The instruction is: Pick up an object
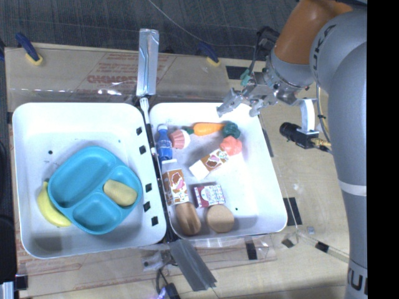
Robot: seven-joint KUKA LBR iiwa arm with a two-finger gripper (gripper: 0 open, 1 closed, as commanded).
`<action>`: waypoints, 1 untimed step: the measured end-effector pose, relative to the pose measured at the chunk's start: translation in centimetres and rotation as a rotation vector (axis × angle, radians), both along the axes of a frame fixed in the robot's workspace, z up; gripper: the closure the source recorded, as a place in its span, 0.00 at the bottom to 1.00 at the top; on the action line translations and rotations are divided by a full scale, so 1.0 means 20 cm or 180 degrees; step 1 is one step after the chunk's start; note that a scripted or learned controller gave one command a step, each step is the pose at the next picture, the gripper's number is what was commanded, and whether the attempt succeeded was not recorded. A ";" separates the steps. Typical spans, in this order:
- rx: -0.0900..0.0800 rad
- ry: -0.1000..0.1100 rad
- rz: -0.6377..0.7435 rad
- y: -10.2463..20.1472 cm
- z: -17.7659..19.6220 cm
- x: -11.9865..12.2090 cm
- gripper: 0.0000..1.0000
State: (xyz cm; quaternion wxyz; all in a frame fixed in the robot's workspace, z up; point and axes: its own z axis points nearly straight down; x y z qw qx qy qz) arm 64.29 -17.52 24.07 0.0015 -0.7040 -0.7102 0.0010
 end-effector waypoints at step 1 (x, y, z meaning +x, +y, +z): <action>0.0008 0.0034 -0.0092 -0.01 -0.61 -0.56 0.00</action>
